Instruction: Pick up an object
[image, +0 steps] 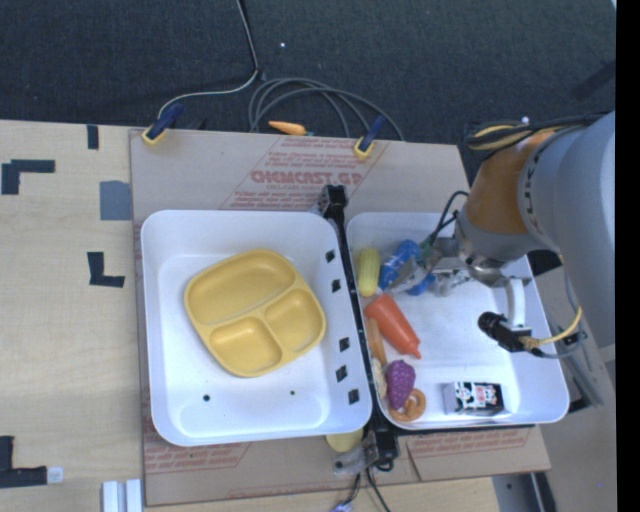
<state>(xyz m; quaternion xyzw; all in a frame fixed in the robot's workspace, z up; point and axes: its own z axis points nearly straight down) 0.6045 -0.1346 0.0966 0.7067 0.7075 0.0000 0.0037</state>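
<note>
Where the bench edge meets the bottom of the frame, two white bins sit side by side, the left bin (160, 330) holding a yellow divided plate (255, 310) set at a slant near its middle. Low in the right bin (545, 395) lies a small black-and-white carton (477, 397), and to its left a purple grape bunch (400, 380) rests against a tan ring-shaped piece (412, 405). Just above them an orange carrot (392, 324) lies diagonally near the divider. Higher up, a yellow corn cob (368, 270) stands beside a blue object (405, 262) in the bin's upper left part. The gripper (440, 275) is down at that blue object, its tips seeming to touch its right side; whether they are spread or pinching it I cannot tell. Behind it the arm's orange band (505, 195) rises at the upper right. Farther back, cables (310, 100) loop over dark carpet above the brown board (290, 170).
</note>
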